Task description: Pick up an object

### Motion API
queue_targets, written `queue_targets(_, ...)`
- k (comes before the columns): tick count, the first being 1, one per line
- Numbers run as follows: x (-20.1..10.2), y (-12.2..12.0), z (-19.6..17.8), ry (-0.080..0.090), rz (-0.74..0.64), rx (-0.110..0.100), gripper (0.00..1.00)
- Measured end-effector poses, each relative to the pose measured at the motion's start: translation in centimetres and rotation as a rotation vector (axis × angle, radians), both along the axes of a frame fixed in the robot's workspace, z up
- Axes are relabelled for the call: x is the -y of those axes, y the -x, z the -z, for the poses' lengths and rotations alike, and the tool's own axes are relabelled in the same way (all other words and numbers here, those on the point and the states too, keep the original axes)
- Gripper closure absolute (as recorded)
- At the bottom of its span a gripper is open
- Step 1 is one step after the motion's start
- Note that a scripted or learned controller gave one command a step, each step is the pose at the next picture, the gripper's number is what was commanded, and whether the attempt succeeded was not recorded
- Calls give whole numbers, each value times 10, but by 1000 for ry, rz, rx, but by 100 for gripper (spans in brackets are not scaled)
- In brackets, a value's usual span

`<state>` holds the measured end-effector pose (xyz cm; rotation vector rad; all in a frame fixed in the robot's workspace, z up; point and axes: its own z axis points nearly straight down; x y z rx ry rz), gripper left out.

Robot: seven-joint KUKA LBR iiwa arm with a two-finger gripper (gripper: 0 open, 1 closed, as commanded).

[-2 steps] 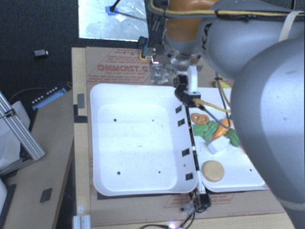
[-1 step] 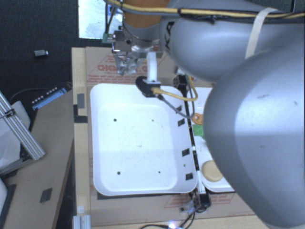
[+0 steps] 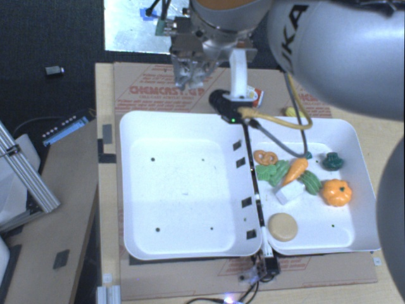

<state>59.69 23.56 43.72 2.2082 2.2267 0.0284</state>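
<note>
My gripper (image 3: 190, 75) hangs high over the cardboard just behind the left bin (image 3: 183, 189), near its back rim, with nothing visible in it. The objects lie in the right bin (image 3: 329, 233): a pretzel (image 3: 266, 158), an orange carrot (image 3: 294, 170) across a leafy green piece (image 3: 272, 173), another green piece (image 3: 311, 182), a white block (image 3: 290, 193), an orange pumpkin (image 3: 336, 192), a dark green item (image 3: 332, 161) and a tan round disc (image 3: 283, 227). All of them are well to the right of and nearer the front than the gripper.
The arm's grey body fills the upper right and overhangs the right bin's back corner. A black divider strip (image 3: 250, 182) runs between the bins. A small yellow thing (image 3: 290, 112) lies behind the right bin. Aluminium rails (image 3: 25, 176) stand at the left.
</note>
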Motion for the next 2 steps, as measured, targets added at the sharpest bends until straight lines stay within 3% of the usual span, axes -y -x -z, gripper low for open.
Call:
queue_targets(1, 0, 114, 17, 6, -2, -18, 100)
queue_targets(2, 8, 110, -10, 7, 3, -14, 100)
